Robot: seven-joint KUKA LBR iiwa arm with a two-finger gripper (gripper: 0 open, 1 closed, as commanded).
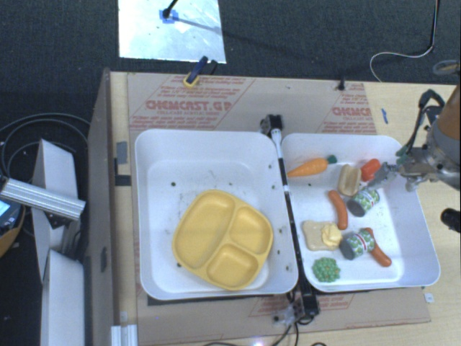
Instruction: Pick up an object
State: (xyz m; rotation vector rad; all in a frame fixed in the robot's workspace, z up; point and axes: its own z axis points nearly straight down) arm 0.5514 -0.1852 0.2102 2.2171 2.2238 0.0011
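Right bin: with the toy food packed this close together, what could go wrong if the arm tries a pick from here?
1. The right bin is crowded: the sausage, small can and bread piece lie close together, so the fingers may nudge a neighbour or pinch two things.
2. The second can lies against a carrot-like piece; both are round and may roll away.
3. The gripper sits near the bin's far right rim and may clip it.

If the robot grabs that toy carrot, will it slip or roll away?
The carrot looks like smooth moulded plastic, so it is probably stiff and light, and maybe a bit slippery. Its round, tapered body could roll in a curve if nudged. It lies apart from the other toys in the right bin, so little would stop it.
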